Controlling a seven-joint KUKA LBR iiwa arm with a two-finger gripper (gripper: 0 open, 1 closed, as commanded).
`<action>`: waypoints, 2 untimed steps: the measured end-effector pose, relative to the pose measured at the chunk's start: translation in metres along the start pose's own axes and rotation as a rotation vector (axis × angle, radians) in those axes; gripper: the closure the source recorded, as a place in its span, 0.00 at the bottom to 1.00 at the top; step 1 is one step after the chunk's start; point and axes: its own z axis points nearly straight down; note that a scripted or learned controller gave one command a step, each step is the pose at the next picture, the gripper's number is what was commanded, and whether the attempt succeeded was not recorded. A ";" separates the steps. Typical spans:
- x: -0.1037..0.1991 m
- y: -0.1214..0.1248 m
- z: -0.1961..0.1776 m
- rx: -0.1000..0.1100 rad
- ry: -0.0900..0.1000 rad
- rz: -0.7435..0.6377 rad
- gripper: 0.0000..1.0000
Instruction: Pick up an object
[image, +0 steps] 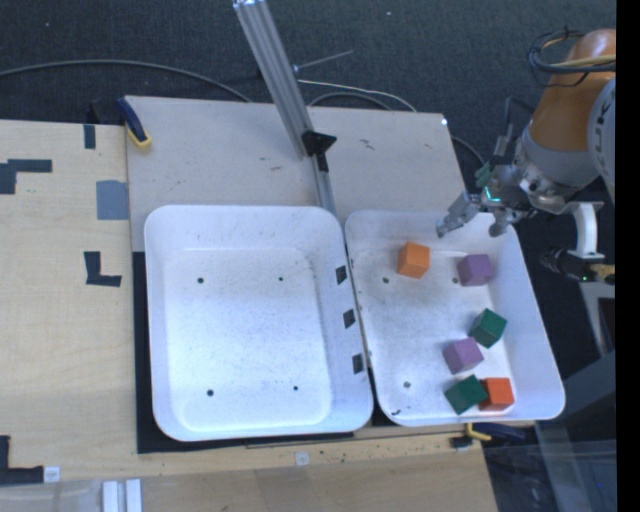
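I see six blocks in the right bin (372, 300): an orange cube (413, 260) and a purple cube (475, 269) toward the far end, then a green cube (489, 327), a second purple cube (463, 354), a second green cube (465, 394) and a small orange block (498, 392) touching it near the front-right corner. My gripper (474, 216) hangs over the far rim with jaws spread, holding nothing. The left bin (160, 300) offers open room on the desk (60, 300).
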 end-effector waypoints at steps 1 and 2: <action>0.042 0.043 0.096 0.005 0.002 -0.003 0.00; 0.045 0.034 0.135 0.004 0.000 0.000 0.00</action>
